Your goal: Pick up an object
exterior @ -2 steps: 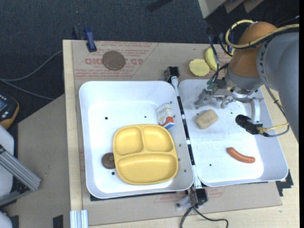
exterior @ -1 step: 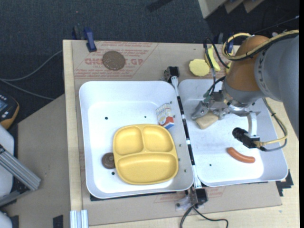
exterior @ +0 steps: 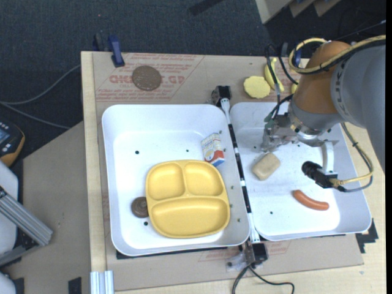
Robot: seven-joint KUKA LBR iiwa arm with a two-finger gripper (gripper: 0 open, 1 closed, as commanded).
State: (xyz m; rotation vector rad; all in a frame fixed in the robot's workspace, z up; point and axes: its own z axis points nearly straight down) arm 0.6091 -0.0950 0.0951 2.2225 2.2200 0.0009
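Because the tan bread roll lies in the right bin just beside the divider — with the end effector low at its upper edge, opening impossible to judge — a skewed descent could nudge it away, leaving the sausage untouched.

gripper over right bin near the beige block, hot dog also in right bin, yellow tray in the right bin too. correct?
Not quite. In the camera view the yellow tray lies in the left bin, beside a small carton. The rest holds: the gripper is over the right bin near the beige block, and the hot dog is in that bin too.
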